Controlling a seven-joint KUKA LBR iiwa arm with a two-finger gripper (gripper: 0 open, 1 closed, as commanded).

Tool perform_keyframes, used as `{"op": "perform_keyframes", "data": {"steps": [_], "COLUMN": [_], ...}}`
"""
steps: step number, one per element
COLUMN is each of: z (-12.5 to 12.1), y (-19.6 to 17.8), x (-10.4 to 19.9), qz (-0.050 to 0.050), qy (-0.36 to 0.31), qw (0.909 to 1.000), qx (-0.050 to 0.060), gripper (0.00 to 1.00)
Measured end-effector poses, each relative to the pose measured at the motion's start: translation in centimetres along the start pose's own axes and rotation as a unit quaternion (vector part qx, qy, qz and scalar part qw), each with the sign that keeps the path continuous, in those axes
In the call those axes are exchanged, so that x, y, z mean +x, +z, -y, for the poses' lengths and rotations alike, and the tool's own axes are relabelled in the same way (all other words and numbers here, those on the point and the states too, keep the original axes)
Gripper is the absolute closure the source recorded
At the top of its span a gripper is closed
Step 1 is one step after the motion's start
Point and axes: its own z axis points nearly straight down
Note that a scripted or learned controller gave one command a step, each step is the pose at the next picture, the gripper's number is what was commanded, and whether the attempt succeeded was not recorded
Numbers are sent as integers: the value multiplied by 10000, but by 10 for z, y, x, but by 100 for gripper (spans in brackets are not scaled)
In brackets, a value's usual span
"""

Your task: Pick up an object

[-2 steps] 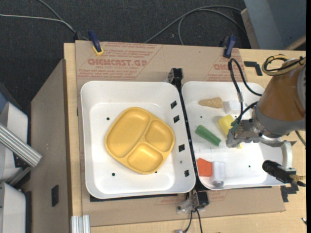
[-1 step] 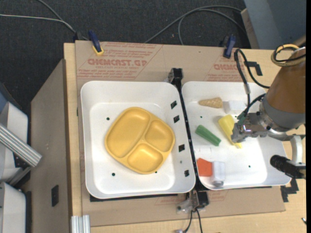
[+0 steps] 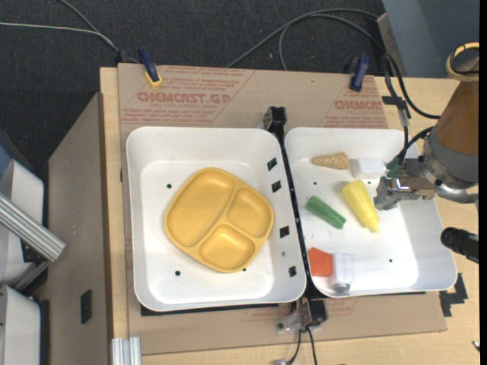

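Note:
The right bin holds several small objects. A yellow corn-shaped piece lies slanted near its middle, with a green pod just to its left. A tan cone rests near the far wall. An orange block sits at the front left corner beside a pale clear item. My gripper hangs low over the bin, right against the upper right side of the yellow piece. Nothing shows as held.
In the left bin lies a yellow divided plate. A black divider with clips runs between the bins. Cables trail across the back of the bench, and blue clamps hold the cardboard.

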Motion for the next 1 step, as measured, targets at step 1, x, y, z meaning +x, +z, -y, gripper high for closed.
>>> {"op": "perform_keyframes", "data": {"steps": [1], "z": [0], "y": [9], "x": [44], "qz": [-14], "qy": [-9], "qw": [10000], "qx": [44], "gripper": [100]}}
